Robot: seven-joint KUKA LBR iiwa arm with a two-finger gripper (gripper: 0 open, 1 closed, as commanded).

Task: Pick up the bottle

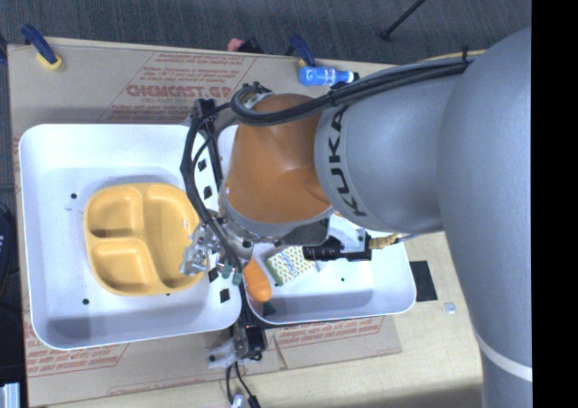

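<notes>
At the left of the frame a yellow divided tray [135, 239] is lying in the left bin [45, 217]. Just right of it, low centre, the gripper [206, 257] is hanging over the rim between the bins; how far it is opened cannot be told. An orange object [258, 282], possibly the bottle, is lying beside a patterned packet [289, 264] in the right bin [361, 302]; it is likely light, smooth and slippery, best taken across its middle. The arm [379, 153] is reaching in from the right, wrist bent steeply down.

Yellow divided tray [135, 236] lies in left bin [45, 217].
</notes>
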